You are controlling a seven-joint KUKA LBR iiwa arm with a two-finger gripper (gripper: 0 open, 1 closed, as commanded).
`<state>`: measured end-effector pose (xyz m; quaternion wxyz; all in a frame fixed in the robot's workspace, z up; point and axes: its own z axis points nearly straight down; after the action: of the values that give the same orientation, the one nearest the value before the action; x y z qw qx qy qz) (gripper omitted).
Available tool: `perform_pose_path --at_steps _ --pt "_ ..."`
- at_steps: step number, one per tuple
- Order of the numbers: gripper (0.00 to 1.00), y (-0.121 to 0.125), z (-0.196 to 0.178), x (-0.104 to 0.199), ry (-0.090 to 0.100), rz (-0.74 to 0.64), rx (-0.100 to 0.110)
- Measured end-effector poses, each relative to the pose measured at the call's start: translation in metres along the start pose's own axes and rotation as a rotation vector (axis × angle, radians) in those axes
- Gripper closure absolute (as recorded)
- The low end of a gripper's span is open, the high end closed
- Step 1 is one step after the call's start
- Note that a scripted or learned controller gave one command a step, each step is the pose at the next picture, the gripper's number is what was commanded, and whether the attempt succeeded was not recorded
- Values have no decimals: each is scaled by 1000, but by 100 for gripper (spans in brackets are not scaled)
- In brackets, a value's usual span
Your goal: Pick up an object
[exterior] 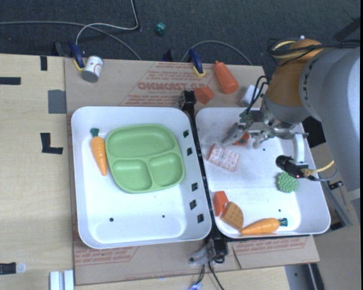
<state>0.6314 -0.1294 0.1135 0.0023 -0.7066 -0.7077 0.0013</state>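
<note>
- Tabletop (24,180) on my feed: two white bins side by side on cardboard, a small can (92,67) on the cardboard behind the left one.
- Left bin (133,228): carrot (98,152) lying along its left side, touching or just beside the green divided plate (146,157), which sits in the far half.
- Orange bottle-shaped toy (225,77) on the cardboard behind the right bin, near the arm.
- Right bin (260,186): pink packet (222,157) left of centre; small red piece (220,201) and waffle-like piece (233,215) touching each other at the near-left corner; second carrot (263,225) along the near edge, just beside the waffle piece.
- Pincer (247,135) is low over the far part of the right bin, fingers spread apart. I see something small and red-orange between them but can't tell what it is, or whether it's gripped.
- Green knobbly ball (287,182) near the right wall, under the arm's cabling.
</note>
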Motion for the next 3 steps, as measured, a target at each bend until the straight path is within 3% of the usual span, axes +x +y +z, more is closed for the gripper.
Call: perform_pose_path --at_steps 1,2,3 --pt "0 38 27 -37 -2 -1 -8" --pt "0 38 27 -18 -4 0 -8" --pt "100 38 17 -18 -6 -1 -8"
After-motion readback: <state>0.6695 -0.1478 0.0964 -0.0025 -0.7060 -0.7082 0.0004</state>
